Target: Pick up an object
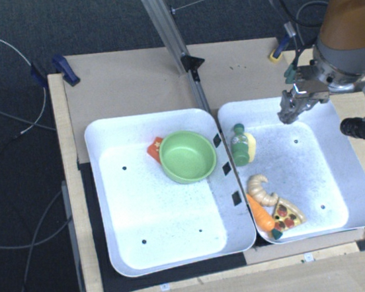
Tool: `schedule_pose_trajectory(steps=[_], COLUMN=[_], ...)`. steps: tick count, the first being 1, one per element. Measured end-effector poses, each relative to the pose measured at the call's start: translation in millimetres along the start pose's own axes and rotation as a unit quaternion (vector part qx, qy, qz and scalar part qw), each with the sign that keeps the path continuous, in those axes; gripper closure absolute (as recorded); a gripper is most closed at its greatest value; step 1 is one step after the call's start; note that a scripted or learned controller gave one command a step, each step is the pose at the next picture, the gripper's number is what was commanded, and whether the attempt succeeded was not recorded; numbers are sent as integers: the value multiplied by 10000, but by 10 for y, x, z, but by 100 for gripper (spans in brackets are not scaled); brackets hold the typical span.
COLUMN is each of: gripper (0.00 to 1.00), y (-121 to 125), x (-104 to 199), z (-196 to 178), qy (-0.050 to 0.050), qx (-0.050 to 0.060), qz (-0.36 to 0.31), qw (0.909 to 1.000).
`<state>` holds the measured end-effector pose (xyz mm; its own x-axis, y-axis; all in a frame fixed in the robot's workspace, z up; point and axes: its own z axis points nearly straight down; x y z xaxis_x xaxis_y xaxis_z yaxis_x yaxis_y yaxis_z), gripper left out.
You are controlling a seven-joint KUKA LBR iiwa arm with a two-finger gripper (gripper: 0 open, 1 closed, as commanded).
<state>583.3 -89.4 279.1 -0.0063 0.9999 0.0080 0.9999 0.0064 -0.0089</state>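
Camera view, fixed above the bench: the gripper hangs over the upper rim of the right bin, its dark tip blurred against the white wall; whether it is released or clenched cannot be told, and nothing is seen in it. Candidate objects lie along this bin's left side: a green bottle touching a yellow piece, and lower down a pale croissant-like item, an orange carrot and a pizza slice, crowded together. The left bin holds a green bowl overlapping a red item. Judged risks: a descent from this position would strike the rim or bare floor; among the crowded items, a close may nudge neighbours or pinch two at once.
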Motion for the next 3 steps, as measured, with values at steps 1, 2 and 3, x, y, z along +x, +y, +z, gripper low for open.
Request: schedule_pose_trajectory(steps=[1,2,3], gripper=[100,100,100], y=[-69,-216,-315], x=[485,1017,1539], z=[170,334,478], qy=[-7,-8,-14], qx=[22,36,44], qz=[1,0,-1], qw=[10000,10000,10000])
